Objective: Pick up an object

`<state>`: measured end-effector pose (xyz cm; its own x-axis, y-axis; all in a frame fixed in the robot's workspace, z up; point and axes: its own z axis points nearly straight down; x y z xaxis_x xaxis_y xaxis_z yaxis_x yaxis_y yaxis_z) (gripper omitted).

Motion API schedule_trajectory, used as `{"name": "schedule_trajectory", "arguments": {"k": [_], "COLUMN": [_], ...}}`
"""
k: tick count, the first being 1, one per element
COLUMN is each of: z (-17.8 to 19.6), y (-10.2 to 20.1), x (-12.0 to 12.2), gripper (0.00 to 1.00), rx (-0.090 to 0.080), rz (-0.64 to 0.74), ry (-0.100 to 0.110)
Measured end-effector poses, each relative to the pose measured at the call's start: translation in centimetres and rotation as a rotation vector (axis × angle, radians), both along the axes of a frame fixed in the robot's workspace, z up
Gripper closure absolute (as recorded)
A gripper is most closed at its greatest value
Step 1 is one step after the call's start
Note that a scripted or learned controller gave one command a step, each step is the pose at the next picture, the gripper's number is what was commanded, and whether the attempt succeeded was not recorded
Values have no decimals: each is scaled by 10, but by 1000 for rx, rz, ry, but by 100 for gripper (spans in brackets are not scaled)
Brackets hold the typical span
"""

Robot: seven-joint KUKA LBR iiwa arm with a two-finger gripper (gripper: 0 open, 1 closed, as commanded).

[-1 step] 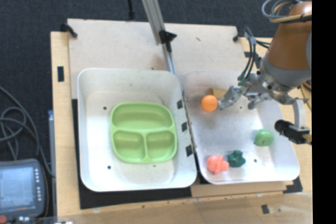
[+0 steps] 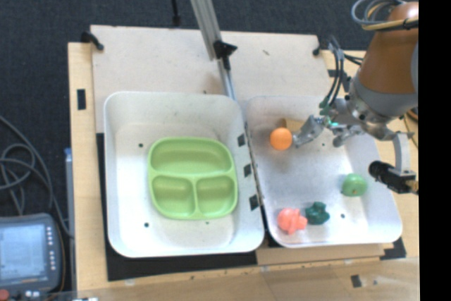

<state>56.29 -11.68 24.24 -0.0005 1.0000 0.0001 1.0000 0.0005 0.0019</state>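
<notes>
In the right bin (image 2: 366, 232) lie an orange ball (image 2: 281, 139), a light green round toy (image 2: 354, 185), a pink toy (image 2: 291, 220) and a dark green toy (image 2: 318, 213). My gripper (image 2: 324, 134) hangs over the upper part of this bin, just right of the orange ball. Its fingers are spread open with nothing between them. The left finger (image 2: 308, 130) is close to the ball, but whether it touches the ball I cannot tell.
The left bin (image 2: 120, 151) holds a light green divided tray (image 2: 192, 176). A slanted metal pole (image 2: 201, 3) rises from between the bins at the back. A black fixture (image 2: 391, 176) sticks in at the right bin's right edge.
</notes>
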Motion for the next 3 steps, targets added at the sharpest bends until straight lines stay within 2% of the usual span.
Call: {"name": "schedule_trajectory", "arguments": {"k": [2, 3], "z": [-126, -142], "y": [-4, -5], "x": [-1, -1], "gripper": [0, 0], "rx": [-1, -2], "rz": [-2, -3], "ry": [6, 3]}}
